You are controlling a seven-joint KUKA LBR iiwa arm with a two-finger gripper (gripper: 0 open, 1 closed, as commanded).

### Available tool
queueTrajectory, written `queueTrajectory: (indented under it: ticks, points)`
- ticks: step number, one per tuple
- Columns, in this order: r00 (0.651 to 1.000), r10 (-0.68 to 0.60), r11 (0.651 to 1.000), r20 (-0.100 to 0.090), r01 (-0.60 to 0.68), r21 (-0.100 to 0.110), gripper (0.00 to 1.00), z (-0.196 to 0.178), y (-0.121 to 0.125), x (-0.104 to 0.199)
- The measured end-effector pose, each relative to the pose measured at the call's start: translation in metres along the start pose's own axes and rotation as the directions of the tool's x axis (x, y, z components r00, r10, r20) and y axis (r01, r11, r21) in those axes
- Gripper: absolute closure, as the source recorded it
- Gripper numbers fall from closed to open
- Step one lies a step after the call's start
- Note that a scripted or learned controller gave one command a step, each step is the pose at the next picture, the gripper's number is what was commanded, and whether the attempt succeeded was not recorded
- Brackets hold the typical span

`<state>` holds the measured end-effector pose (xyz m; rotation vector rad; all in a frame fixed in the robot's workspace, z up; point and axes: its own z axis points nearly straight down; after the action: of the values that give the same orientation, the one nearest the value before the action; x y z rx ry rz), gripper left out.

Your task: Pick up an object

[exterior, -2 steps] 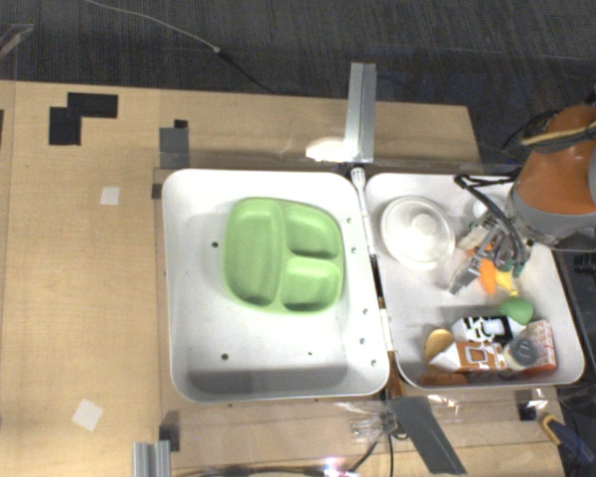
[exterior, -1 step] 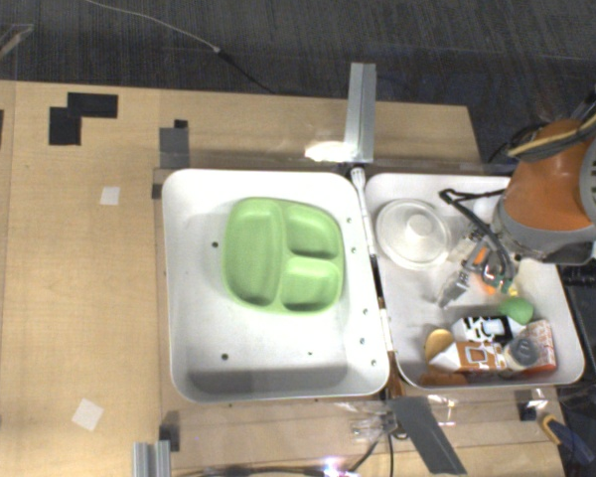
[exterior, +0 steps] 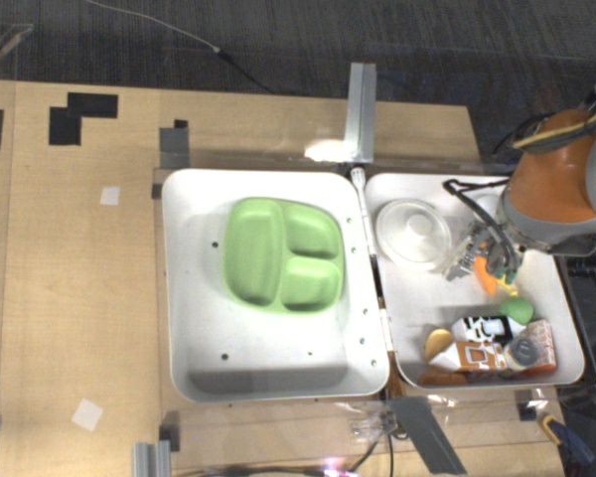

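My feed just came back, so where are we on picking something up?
Nothing looks lifted yet. The gripper is low inside the right bin, beside the clear bowl and just above an orange piece and a green piece; I can't tell if it has closed on anything. The green divided plate sits in the left bin. A confirmed grasp and the lift remain.

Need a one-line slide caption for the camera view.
KUKA arm's end effector low in the right bin beside a clear bowl; green divided plate sits in the left bin.

Two white bins [exterior: 189, 296], one green tray [exterior: 281, 254], one clear bowl [exterior: 413, 231]
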<state>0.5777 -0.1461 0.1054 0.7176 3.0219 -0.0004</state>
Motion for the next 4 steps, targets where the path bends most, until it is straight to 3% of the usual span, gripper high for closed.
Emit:
queueTrajectory:
  ticks: [1,2,3,4]
  points:
    - [0.989,0.146,0.989,-0.023,-0.146,0.005,1.0,-0.085,0.049,0.058]
    - [0.976,-0.216,0.976,-0.025,0.216,0.0,1.0,-0.082,-0.022,0.019]
    - [0.997,0.076,0.997,-0.026,-0.076,0.006,1.0,-0.096,0.025,0.017]
    - [0.991,0.129,0.992,-0.027,-0.129,0.006,1.0,-0.1,0.084,0.016]
